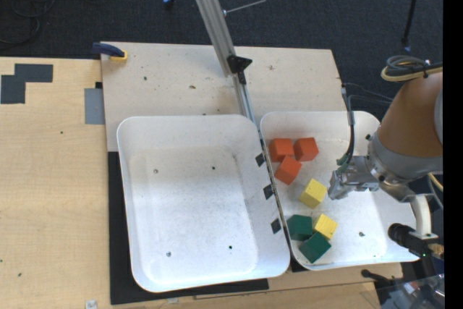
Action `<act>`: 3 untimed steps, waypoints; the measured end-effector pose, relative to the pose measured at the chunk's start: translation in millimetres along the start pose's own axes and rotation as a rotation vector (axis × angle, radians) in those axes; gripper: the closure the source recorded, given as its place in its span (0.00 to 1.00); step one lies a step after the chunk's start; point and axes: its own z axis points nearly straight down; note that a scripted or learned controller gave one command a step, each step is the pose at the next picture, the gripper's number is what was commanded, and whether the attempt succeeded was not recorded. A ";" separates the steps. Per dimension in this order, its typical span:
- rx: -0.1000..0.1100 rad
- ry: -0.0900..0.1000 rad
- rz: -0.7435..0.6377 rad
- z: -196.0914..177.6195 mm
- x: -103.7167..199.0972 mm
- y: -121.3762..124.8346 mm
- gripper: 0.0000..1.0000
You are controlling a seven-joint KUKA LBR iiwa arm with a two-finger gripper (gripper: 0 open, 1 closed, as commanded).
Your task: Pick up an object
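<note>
Green blocks (307, 236) nearest, at six o'clock in right bin (362, 246). Tool (346, 183) lowered at three o'clock of yellow block (314, 193), probably lining up a grasp; opening impossible to tell.

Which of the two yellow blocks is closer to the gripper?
The upper yellow block, the one just below the orange blocks. It lies right beside the gripper, while the other yellow block sits lower, between the green blocks.

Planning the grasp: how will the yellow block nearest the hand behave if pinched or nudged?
The yellow block looks rigid with flat faces, so it should sit still, not roll. A nudge from the hand would probably slide it over the smooth white bin, possibly into the orange block close by.
</note>
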 end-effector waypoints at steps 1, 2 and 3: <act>0.005 0.003 -0.003 1.2 50.9 5.0 1.00; 0.004 0.001 -0.004 -13.8 104.9 22.6 1.00; 0.005 0.001 -0.003 -28.3 155.6 35.8 1.00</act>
